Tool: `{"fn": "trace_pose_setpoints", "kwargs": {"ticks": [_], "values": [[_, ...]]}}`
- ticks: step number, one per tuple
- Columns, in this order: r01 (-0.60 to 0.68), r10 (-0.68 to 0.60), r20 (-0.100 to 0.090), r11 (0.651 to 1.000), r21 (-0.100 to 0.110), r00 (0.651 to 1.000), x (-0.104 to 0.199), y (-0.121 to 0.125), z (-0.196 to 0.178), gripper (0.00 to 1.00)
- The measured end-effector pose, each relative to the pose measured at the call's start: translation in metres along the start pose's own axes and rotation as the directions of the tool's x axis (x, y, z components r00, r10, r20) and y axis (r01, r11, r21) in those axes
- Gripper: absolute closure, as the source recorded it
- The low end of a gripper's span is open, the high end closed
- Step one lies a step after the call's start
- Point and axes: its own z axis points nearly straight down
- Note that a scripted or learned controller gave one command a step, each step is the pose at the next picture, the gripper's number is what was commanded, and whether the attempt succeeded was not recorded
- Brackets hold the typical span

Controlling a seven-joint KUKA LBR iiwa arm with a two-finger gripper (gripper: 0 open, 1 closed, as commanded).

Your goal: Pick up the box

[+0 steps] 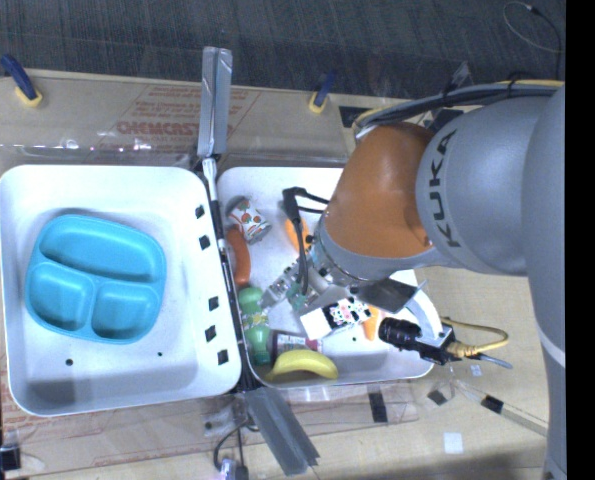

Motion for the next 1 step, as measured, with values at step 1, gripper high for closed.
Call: {"fn": "trace_pose_setpoints", "kwargs": {"ticks": [1], "values": [[-0.036,0.036,-0.002,0.999,0.002,0.999,-0.0325,-0.0256,0.0103,1.00]]}}
